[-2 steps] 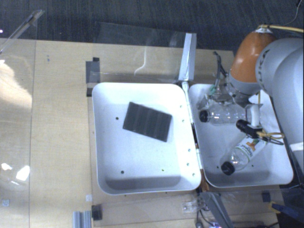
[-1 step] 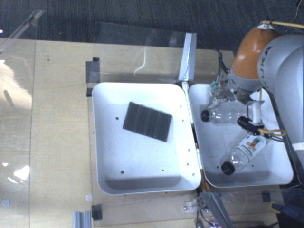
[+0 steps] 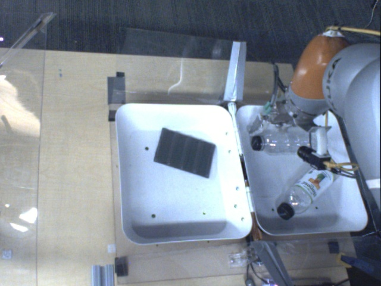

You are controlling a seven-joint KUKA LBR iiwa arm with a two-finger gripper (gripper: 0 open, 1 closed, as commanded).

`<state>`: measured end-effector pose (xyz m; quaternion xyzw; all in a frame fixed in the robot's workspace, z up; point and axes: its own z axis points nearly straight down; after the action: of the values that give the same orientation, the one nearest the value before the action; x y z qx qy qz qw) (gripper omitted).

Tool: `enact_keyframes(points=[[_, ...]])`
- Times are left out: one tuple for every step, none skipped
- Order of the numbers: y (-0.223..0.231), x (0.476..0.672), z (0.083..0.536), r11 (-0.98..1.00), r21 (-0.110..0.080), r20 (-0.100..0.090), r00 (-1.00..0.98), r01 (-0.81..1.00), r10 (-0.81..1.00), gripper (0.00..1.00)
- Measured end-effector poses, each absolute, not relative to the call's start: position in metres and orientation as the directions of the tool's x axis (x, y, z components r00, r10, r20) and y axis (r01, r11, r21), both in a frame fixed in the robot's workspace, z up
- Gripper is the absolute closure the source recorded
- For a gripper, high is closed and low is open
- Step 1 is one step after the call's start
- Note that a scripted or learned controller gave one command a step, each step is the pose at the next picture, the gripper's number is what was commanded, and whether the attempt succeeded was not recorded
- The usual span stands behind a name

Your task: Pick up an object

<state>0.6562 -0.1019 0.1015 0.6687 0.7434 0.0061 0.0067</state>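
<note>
Bench (image 3: 65,177) of pale wood bears two white bins above dark carpet (image 3: 178,5); tool (image 3: 280,119) state unclear.

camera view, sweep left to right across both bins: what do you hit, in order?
left bin → dark ribbed pad → right bin → the two clear bottles, black caps pointing left: upper, lower → arm's grey body.

Grey arm with orange band (image 3: 333,70) cut off at right edge; covers right white bin's (image 3: 309,222) far corner. Gripper (image 3: 280,115) fingers obscured. Upper clear plastic bottle (image 3: 277,142) partly hidden beneath the wrist.
</note>
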Motion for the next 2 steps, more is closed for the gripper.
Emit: enact_keyframes(points=[[-0.099, 0.624, 0.089, 0.236, 0.01, -0.002, -0.236, 0.972, 0.972, 0.0], [-0.098, 0.627, 0.102, 0.237, 0.02, -0.005, -0.237, 0.971, 0.972, 1.0]])
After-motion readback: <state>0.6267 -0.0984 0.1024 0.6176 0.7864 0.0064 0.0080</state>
